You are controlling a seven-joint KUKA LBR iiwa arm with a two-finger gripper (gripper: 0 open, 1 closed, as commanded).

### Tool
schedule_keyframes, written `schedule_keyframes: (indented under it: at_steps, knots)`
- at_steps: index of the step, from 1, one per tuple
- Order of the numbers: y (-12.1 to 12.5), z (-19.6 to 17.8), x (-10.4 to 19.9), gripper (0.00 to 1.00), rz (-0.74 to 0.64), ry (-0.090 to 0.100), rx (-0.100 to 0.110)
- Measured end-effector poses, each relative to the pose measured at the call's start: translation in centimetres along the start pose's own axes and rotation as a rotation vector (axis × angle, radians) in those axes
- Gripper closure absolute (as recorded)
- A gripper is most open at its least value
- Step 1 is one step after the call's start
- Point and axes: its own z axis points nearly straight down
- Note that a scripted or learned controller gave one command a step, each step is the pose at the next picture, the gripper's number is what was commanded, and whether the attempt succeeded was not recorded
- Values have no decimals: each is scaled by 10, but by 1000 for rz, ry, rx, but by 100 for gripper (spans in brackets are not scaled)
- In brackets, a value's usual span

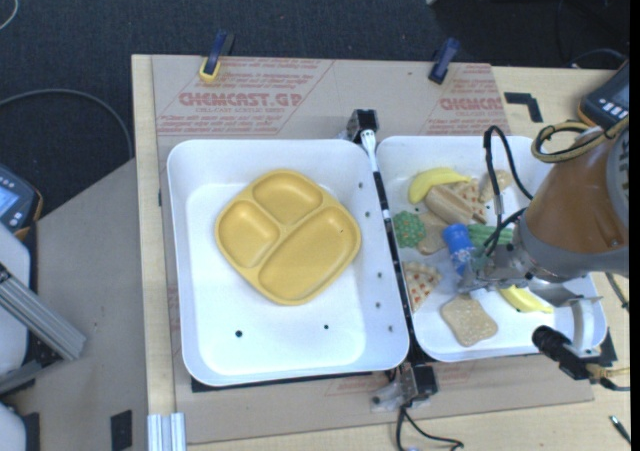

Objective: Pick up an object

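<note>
The right bin [497, 351] holds several toy foods: a banana [437, 180], a tan bread roll [452, 203], green broccoli [408, 229], a small blue bottle [456, 239], a pizza slice [421, 284], a slice of toast [468, 320] and a yellow piece [524, 299]. My gripper [478, 274] reaches in from the right and sits low in this bin. It is just right of the blue bottle and above the toast. The grey wrist and orange band hide the bin's right side. I see nothing clearly held.
The left bin [200, 319] carries a yellow divided plate [288, 235] at its middle. A black divider strip [380, 209] runs between the bins. Cables [492, 154] hang over the right bin's far side. Two clamps [214, 56] hold the board's far edge.
</note>
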Motion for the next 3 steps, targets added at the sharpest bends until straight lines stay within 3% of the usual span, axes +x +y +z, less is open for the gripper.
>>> schedule_keyframes:
  at_steps: [2,3]
  knots:
    - [13,-113,2,100,-2,-4,2]
    - [14,-127,2,100,-2,-3,5]
